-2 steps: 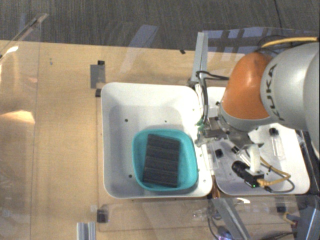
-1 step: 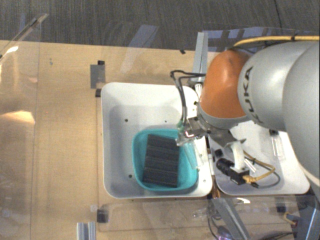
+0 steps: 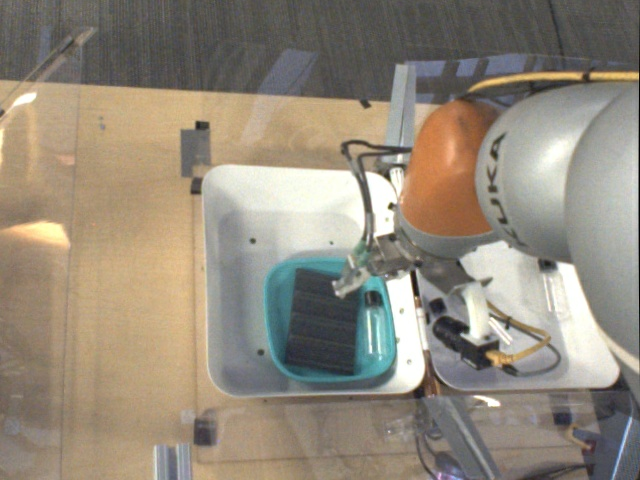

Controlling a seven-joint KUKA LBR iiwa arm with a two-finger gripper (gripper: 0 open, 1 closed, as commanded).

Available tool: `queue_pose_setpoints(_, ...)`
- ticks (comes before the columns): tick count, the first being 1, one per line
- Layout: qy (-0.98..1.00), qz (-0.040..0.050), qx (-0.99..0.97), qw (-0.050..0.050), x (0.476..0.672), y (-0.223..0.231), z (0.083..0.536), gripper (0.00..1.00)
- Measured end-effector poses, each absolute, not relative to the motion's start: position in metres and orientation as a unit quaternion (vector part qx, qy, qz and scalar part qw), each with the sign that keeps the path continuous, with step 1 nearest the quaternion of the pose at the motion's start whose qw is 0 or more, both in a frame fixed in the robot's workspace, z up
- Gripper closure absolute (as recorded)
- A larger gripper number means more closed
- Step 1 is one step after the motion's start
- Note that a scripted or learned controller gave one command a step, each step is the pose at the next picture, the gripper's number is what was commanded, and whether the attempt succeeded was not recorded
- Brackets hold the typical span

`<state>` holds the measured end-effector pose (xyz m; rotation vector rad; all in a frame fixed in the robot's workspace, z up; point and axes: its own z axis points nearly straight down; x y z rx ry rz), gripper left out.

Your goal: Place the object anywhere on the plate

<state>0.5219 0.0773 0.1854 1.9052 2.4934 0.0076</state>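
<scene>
Nearest you, filling the right of the frame, is the grey arm (image 3: pixel 560 178) with its orange band. Its gripper (image 3: pixel 352 280) sits at frame centre, over the teal plate (image 3: pixel 278 308) in the left bin (image 3: pixel 230 268). You cannot tell how far it is open or whether it grips anything. A dark ridged block (image 3: pixel 322 323) and a clear bottle (image 3: pixel 375 326) already lie on the plate, side by side. If the gripper presses down or drags sideways, it could probably shove either item off the plate or tip its rim.
</scene>
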Motion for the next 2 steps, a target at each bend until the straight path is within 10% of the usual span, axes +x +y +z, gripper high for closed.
queue_pose_setpoints(1,0.777,0.0027,0.629,0.003,0.490,0.007,0.259,0.00)
queue_pose_setpoints(2,0.779,0.0047,0.627,0.005,0.492,0.008,0.270,1.00)
